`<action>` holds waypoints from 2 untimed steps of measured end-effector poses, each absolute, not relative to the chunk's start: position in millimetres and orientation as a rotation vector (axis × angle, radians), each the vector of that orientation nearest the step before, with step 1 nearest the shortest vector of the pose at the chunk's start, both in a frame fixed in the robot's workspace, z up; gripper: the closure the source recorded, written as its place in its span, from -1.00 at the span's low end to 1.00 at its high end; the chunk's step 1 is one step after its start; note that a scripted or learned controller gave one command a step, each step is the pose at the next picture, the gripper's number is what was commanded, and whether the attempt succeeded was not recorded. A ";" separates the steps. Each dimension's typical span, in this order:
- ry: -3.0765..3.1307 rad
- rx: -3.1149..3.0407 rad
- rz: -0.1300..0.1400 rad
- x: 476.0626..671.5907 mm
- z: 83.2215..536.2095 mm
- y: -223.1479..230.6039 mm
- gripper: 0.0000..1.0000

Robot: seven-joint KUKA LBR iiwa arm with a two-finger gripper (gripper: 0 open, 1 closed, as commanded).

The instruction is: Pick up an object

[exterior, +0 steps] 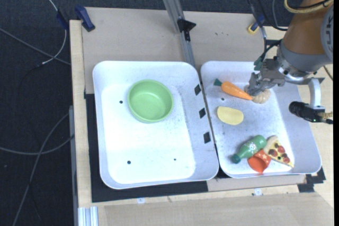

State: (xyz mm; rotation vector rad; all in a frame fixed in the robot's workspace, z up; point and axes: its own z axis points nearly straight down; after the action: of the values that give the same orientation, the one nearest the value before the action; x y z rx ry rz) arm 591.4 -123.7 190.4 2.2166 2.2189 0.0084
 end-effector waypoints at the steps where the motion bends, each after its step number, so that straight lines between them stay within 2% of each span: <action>1: 2.219 2.218 0.008 584.1 243.0 -127.2 1.00; 2: 2.220 2.216 0.008 585.4 280.4 -126.7 1.00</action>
State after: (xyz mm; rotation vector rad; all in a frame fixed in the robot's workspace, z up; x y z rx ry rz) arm 585.4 -126.7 280.4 2.2164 2.2198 0.0081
